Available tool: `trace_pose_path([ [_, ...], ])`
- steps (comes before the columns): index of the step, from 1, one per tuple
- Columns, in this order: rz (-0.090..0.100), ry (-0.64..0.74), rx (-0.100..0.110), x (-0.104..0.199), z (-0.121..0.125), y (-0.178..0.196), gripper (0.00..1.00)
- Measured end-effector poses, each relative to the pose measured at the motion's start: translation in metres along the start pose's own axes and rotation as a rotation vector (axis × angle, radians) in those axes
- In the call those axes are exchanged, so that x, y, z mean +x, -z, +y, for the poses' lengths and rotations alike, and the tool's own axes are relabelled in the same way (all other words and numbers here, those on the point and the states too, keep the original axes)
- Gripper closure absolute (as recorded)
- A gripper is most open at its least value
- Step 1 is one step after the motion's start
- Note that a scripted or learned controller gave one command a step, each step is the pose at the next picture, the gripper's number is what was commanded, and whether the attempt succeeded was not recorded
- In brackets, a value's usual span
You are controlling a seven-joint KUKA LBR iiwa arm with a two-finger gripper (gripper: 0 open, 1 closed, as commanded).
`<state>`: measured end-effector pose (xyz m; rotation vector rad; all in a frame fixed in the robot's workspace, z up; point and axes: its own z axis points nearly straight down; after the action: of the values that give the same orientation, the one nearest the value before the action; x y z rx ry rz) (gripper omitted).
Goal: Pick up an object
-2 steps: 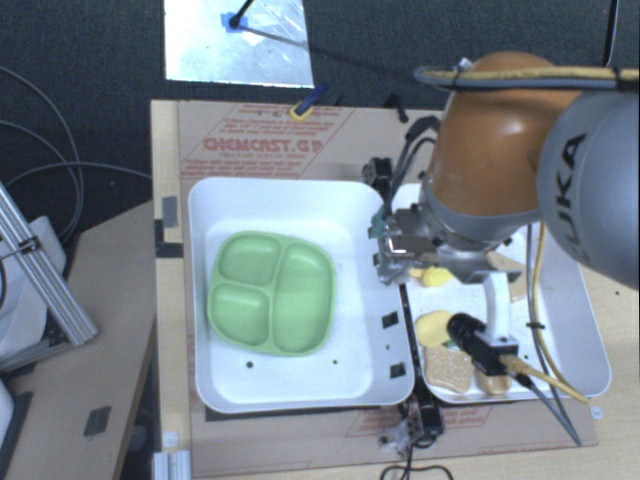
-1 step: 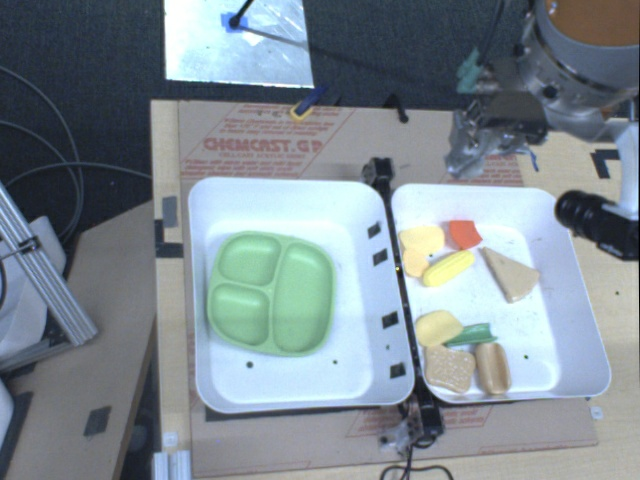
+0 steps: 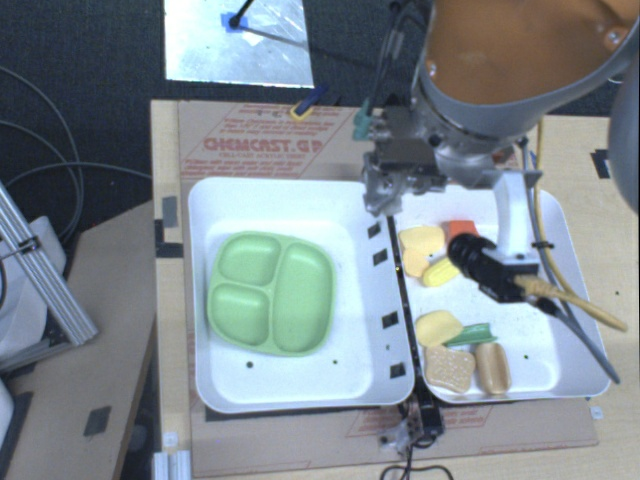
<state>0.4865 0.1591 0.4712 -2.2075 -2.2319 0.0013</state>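
The right bin [image 3: 566,380] holds several toy foods. Along its left side lie a pale yellow piece [image 3: 420,240], a brighter yellow piece [image 3: 440,272] and an orange-red piece [image 3: 462,229]. Nearer the front are a yellow round piece [image 3: 437,326], a green pod [image 3: 467,335], a tan speckled slab [image 3: 450,369] and a brown roll [image 3: 492,366]. My gripper [image 3: 388,186] hangs over the far end of the divider between the bins, just up and left of the pale yellow piece. Nothing shows in its grasp.
A green divided plate [image 3: 270,291] lies in the left bin [image 3: 200,268]. The arm's grey and orange body covers the far right of the right bin. Brown cardboard [image 3: 265,143] lies behind the bins, and a metal frame [image 3: 45,288] stands at the left.
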Motion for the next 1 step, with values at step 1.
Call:
trace_pose_path([
  [1, -0.001, -0.002, 0.0, 0.0619, 0.0095, -0.0431, 1.0],
])
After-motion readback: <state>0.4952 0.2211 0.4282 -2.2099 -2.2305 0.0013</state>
